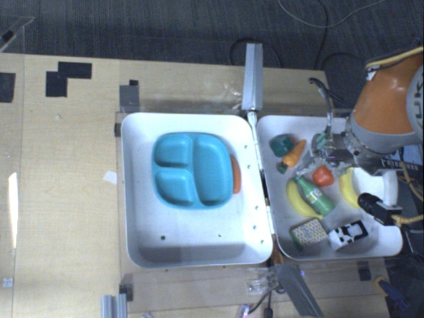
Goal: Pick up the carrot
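Nearest: black-and-white patterned block [348, 235], grey speckled sponge-like pad [308, 232] at right white bin [391, 245] near edge. Then yellow banana [296, 199], green bottle [315, 195]. Hand [322, 150] low over red tomato-like piece [322, 175]; cannot tell its state. Small orange plastic carrot [293, 154] beyond, beside teal block [283, 144]. Judged light, stiff, slick: pinch across thick middle.

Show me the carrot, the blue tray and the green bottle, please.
carrot [293, 154]: camera view, middle of its orange body.
blue tray [193, 169]: camera view, ridge between its compartments.
green bottle [315, 197]: camera view, middle of its body.
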### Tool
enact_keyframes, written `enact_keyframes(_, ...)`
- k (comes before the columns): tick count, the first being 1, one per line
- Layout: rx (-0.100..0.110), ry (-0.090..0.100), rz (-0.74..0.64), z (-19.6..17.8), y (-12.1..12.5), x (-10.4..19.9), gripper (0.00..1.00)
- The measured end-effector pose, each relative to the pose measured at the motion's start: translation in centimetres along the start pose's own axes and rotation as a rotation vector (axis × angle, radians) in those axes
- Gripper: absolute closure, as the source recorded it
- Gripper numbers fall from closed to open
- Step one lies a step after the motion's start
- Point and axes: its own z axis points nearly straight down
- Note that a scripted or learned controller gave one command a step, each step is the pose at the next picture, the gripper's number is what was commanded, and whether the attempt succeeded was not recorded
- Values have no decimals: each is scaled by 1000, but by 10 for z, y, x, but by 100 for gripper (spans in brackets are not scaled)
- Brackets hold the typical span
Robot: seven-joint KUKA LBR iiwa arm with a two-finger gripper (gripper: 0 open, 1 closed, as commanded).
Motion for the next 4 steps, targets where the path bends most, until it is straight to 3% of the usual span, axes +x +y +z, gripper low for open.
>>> enact_keyframes(1,-1,0,-59,20,70,47,0)
enact_keyframes(2,0,0,31,87,29,-10,0)
enact_keyframes(3,-3,0,-79,5,23,28,0)
enact_keyframes(4,0,0,-27,81,87,-22,0)
